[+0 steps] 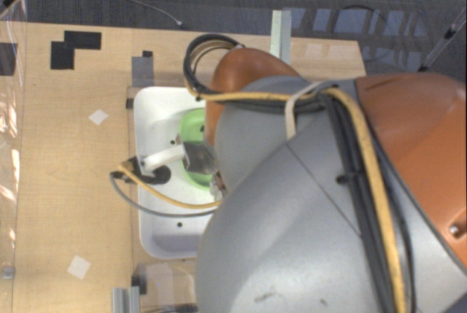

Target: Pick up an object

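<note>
A light green rounded object (192,126) lies in the left white bin (157,231), near the bin's middle, and the arm covers its right part. My gripper (200,157) hangs low over the bin right at this green object, overlapping its lower right side. A white bracket (162,157) with a black plug and yellow cable sticks out to the left of the gripper. I cannot make out whether anything is held. The arm's grey and orange bulk hides the rest of the bin.
The large grey arm (306,231) with its orange band (416,136) covers the whole right and lower part of the view. Looped black and yellow cables (201,60) hang above the bin's far edge. Wooden bench (66,180) lies to the left.
</note>
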{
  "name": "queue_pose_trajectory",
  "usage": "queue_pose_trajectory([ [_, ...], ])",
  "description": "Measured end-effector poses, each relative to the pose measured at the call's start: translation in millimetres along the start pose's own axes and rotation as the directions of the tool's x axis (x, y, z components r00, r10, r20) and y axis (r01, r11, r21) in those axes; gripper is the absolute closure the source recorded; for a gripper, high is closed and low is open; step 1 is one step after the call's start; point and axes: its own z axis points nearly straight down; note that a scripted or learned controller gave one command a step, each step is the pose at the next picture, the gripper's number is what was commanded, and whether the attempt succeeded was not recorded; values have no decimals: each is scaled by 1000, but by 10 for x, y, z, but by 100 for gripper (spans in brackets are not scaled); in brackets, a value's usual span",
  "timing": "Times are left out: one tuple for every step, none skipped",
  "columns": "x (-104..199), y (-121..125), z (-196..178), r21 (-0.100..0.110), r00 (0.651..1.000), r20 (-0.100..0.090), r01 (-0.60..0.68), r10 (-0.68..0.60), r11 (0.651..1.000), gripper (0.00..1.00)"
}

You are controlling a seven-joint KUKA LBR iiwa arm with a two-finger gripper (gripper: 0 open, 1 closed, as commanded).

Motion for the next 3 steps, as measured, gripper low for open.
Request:
queue_pose_trajectory([
  [35,-125,-61,-1,1000,0,-24,24,1000,100],
  [48,-117,-168,1,1000,-2,-23,23,1000,100],
  [29,-125,-421,-3,941,3,339,-339,941,100],
])
